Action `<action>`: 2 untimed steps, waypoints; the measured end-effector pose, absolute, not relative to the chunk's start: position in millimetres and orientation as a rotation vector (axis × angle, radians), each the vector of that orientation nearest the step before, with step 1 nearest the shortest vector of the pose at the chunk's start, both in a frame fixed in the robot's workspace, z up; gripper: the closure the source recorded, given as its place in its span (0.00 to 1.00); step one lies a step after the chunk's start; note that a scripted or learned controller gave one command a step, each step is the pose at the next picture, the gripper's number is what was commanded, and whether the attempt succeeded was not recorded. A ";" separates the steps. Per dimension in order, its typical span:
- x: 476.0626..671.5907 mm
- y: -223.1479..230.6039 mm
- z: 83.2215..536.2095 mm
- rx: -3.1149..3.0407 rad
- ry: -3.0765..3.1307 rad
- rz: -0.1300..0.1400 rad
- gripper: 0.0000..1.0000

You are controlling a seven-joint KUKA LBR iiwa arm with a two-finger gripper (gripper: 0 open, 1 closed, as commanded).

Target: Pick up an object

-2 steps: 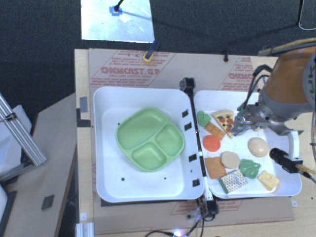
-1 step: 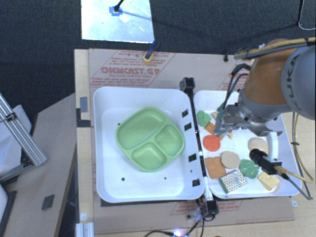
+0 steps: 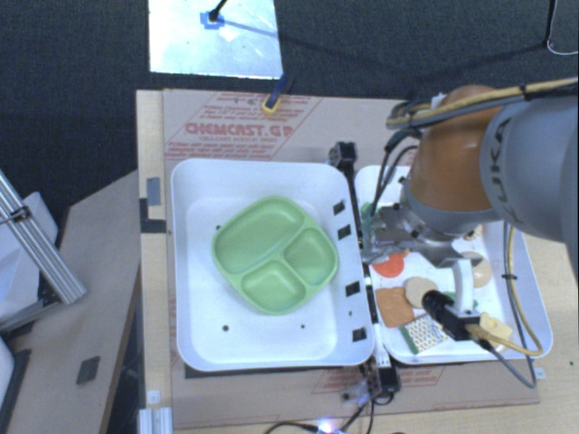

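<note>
Nearest the camera, to the right of the green plate and lower in the view, a checked green-and-white piece lies by the near rim of the right bin. Just beyond it are a brown slice and a pale round piece, touching or nearly so. A red-orange disc lies a little farther back, closer to the plate's level. These small things look like loose pick targets, scattered across the bin floor rather than arranged.

The end effector hangs over that same bin, right of the plate and just above the red-orange disc. I judge the disc to be the likeliest object for this try. Nothing shows in its hold, and whether it is open or closed cannot be told, because the wrist and orange band cover it from above. The arm also hides much of the right bin's floor, so more items may lie under it.

The plate itself lies flat and alone in the middle of the left bin. Beyond the plate, a cardboard sheet with red lettering lies under both bins on the tabletop. Farther still, a shiny square sheet lies on dark ground, its purpose unclear.
</note>
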State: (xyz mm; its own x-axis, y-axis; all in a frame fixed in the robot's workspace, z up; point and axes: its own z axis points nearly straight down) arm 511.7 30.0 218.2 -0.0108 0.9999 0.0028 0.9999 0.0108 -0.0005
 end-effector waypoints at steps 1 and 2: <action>493.4 72.8 223.8 -2.209 -2.231 -0.002 1.00; 501.8 88.5 216.1 -2.214 -2.229 -0.002 1.00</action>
State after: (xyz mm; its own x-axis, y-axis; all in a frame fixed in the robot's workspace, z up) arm 501.8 88.5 216.1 -0.0064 1.0000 0.0006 1.0000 0.0064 0.0009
